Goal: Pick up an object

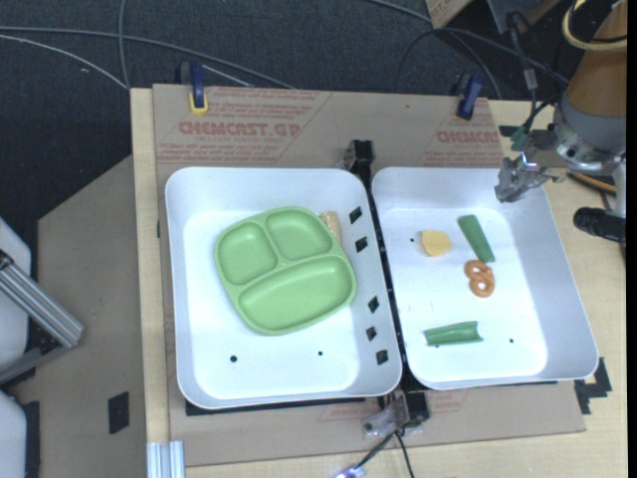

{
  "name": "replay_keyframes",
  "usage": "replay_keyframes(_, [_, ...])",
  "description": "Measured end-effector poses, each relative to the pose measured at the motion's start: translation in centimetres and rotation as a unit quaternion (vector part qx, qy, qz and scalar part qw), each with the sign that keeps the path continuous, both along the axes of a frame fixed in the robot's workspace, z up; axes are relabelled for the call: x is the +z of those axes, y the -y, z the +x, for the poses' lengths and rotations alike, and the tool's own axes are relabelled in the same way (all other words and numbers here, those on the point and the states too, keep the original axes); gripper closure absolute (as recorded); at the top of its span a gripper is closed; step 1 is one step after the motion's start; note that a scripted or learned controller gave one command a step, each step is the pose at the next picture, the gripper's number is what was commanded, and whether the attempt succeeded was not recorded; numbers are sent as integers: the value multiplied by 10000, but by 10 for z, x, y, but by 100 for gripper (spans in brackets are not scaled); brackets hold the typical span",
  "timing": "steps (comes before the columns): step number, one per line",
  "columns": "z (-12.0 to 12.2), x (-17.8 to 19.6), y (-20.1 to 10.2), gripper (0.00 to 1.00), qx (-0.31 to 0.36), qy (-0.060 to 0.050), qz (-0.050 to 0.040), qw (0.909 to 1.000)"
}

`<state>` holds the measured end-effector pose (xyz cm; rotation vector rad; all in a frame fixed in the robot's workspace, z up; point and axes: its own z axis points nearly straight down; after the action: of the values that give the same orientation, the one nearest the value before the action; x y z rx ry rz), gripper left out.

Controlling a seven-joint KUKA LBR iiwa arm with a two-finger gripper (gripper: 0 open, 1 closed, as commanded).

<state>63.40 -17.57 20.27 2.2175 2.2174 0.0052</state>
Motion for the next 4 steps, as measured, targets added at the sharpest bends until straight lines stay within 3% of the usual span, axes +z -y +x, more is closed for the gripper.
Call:
replay_keyframes(1, [1,18,0,100,7,-7,2,10000])
replay_keyframes(4, [7,4,-161,100,31,-47,24,10000])
